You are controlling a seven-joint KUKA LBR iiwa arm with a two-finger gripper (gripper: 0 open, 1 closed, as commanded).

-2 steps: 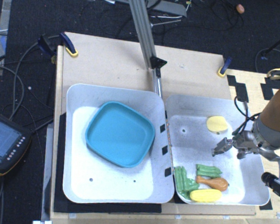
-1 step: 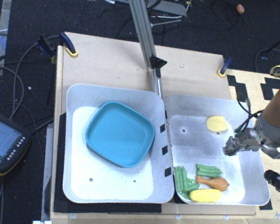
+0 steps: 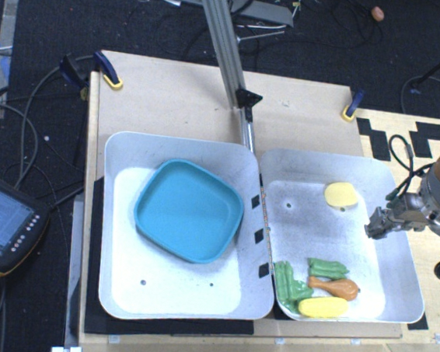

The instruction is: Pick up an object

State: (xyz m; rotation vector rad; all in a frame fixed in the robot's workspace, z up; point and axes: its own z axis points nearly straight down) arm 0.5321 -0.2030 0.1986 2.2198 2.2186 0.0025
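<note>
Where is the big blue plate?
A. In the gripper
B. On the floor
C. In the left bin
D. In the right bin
C: the blue plate lies tilted in the left bin, while the right bin holds the small yellow, green and brown toy foods.

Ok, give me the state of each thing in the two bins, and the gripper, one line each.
gripper: over the right bin's right side, nothing seen between its fingers.
blue plate: lying tilted in the left bin.
pale yellow round piece: alone, upper part of the right bin.
green beans, brown drumstick, yellow piece: clustered at that bin's front edge.
</note>
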